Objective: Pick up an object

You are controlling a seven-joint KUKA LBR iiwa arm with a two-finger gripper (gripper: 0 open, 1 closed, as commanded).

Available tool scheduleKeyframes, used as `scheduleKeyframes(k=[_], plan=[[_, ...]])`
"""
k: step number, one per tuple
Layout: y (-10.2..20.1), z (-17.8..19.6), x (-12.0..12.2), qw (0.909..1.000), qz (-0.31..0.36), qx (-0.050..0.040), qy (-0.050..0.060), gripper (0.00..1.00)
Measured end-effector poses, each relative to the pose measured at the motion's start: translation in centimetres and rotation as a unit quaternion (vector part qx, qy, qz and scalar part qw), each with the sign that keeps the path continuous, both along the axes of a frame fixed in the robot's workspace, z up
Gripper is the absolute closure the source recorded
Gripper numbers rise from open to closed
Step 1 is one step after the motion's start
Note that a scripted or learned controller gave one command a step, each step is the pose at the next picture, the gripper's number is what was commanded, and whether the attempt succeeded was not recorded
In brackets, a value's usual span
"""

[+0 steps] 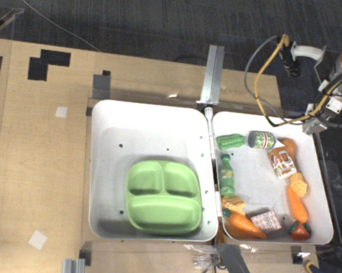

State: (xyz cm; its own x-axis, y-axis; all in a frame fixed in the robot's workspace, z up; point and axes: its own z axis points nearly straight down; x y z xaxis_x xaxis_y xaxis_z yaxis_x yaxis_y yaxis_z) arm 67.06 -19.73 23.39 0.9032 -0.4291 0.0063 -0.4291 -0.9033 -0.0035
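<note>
The right bin point(326, 192) holds several toy foods. A green bottle point(226, 175) lies along its left wall, with a green pepper-like piece point(230, 141) and a small can point(261, 139) at the far end. A brown snack box point(282, 162), a yellow waffle piece point(297, 184) and a carrot point(298, 206) lie on the right. Another carrot point(244, 226), a small wrapped packet point(266, 219) and a red piece point(299, 232) sit at the near end. My gripper point(321, 120) hangs above the bin's far right corner, apart from all of them, with nothing seen in it.
The left bin point(104, 157) carries a green divided plate point(164, 196) in its near half. A metal divider post point(213, 77) stands behind the seam between the bins. Yellow and black cables point(264, 69) loop behind the right bin.
</note>
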Motion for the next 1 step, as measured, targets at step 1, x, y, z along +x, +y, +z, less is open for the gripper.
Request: scheduleKeyframes(k=[1], plan=[[-0.64,0.12,-0.03,0.994,0.109,-0.001,0.0,1.0]])
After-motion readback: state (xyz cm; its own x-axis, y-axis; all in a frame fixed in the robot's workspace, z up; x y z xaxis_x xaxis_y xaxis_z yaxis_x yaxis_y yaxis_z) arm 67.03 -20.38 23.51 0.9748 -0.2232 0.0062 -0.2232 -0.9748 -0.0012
